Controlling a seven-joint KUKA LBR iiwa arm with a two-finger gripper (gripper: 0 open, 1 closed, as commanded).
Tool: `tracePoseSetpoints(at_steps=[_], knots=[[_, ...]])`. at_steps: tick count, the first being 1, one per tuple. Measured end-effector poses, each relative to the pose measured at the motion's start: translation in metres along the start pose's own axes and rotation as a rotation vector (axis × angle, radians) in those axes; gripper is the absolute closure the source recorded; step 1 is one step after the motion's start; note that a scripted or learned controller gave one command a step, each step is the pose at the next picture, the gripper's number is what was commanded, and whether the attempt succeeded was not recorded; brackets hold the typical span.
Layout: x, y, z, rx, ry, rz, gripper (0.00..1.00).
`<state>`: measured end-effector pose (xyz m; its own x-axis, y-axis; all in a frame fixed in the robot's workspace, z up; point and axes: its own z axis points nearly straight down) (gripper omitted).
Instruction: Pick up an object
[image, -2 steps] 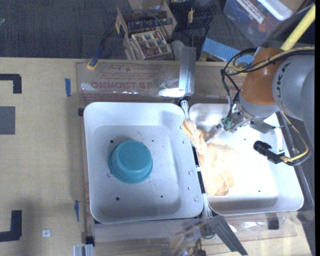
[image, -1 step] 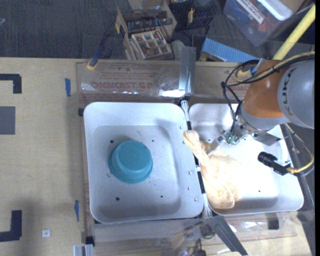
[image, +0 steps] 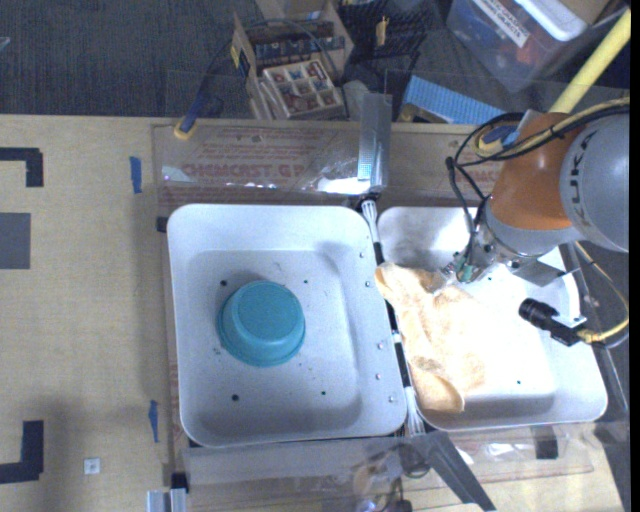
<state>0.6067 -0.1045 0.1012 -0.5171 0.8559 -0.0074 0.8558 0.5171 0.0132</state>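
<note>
Down in the right bin (image: 585, 405), jaws (image: 463, 272) touch a yellowish cloth (image: 440, 335).

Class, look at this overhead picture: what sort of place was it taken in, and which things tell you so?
Most likely a robotics lab or test bench. A grey and orange robot arm reaches over two white bins set side by side on a wooden bench, one holding a blue bowl, the other a yellowish cloth.
</note>
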Motion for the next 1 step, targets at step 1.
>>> tracePoseSetpoints(at_steps=[1], knots=[[0.0201, 0.0458, -0.0841, 0.011, 0.003, 0.174, 1.00]])
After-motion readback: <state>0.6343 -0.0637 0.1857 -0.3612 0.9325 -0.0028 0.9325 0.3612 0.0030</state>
